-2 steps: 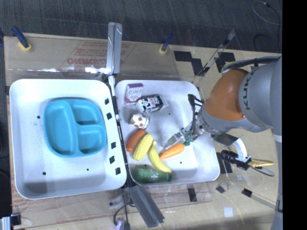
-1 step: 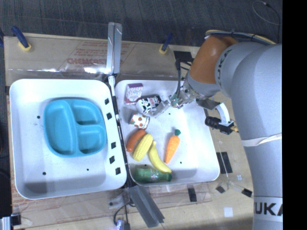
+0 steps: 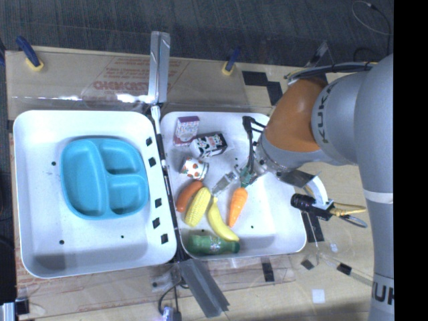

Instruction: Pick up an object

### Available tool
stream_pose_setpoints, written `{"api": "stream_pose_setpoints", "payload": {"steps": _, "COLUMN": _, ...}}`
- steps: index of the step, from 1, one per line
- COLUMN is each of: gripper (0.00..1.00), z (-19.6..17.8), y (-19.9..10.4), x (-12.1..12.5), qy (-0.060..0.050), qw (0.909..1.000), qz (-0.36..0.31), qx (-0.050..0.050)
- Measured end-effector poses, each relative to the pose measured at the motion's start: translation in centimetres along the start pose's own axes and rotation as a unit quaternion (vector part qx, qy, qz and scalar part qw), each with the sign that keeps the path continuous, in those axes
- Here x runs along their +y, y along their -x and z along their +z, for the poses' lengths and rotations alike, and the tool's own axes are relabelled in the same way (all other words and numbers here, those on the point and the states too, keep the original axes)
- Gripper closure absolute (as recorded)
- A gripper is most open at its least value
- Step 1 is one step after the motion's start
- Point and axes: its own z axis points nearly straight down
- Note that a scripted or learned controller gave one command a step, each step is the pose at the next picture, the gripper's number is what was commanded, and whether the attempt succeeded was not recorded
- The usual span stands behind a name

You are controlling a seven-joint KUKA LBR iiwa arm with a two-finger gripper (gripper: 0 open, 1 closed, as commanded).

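Arm marked "KUKA"; claw low in the right bin, at the carrot's top, its opening and hold not discernible.

The arm reaches leftward, tool seemingly angled down.

The smooth grey rounded metal arm carries a glossy orange band above its wrist. Dark "KUKA" lettering is printed on the grey casing, and thin black cables run alongside.
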Motion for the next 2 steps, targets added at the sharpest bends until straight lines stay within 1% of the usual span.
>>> {"api": "stream_pose_setpoints", "payload": {"steps": 1, "gripper": 0.0, "z": 1.6, "y": 1.1, "x": -6.0, "qy": 0.0, "qw": 0.998, "qz": -0.063, "qx": 0.0}}
{"api": "stream_pose_setpoints", "payload": {"steps": 2, "gripper": 1.0, "z": 0.6, "y": 1.0, "x": -5.9, "qy": 0.0, "qw": 0.9978, "qz": -0.066, "qx": 0.0}}
